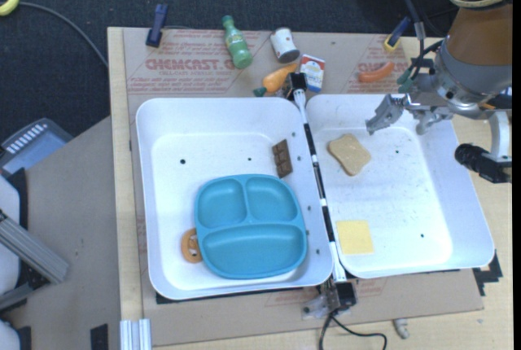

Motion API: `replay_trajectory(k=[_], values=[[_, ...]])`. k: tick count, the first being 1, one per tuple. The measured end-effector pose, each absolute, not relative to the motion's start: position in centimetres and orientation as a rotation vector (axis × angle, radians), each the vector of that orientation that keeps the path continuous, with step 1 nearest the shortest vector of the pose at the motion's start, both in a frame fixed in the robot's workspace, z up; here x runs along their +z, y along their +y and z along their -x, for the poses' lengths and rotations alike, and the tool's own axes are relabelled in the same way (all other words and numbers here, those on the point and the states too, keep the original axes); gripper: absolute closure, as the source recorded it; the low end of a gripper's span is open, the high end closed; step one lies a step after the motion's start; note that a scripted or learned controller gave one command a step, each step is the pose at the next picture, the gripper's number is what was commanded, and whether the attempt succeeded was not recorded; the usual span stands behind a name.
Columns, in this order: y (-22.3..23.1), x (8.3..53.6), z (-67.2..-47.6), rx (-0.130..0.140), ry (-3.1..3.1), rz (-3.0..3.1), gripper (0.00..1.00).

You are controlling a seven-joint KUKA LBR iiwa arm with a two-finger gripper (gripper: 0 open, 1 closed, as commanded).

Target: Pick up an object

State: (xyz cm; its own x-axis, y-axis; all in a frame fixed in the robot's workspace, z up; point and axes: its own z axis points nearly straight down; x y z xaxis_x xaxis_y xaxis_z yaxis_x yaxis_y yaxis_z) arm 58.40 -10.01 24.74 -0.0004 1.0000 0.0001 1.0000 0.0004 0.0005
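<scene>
Right bin point(456, 202): 2 items. One toast-like bread slice point(349, 154) lies flat in the upper left part, near the divider between the bins. One yellow cheese square point(355, 237) lies flat lower down, close to the same divider, well apart from the bread.

Gripper point(403, 114) sits over the right bin's upper edge, up and right of the bread, not touching it. Fingers look spread, nothing between them. One grey finger point(381, 117) points down-left toward the bread.

Left bin point(159, 177): 3 items. One blue three-compartment tray point(250, 225) in the lower middle. One brown chocolate bar piece point(282, 158) just above the tray's upper right corner. One small orange-brown pretzel-like thing point(191, 246) partly tucked at the tray's lower left edge.

Behind the bins on the cardboard: one green bottle point(237, 43), one small can point(284, 44), one carrot point(278, 78), one small carton point(311, 72), one blue clip-like object point(156, 24), one orange-red sausage-like piece point(376, 73).
</scene>
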Motion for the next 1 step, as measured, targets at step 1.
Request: replay_trajectory(k=[1], values=[[-11.05, 18.05, -62.3, -0.002, 2.222, -2.222, 0.0]])
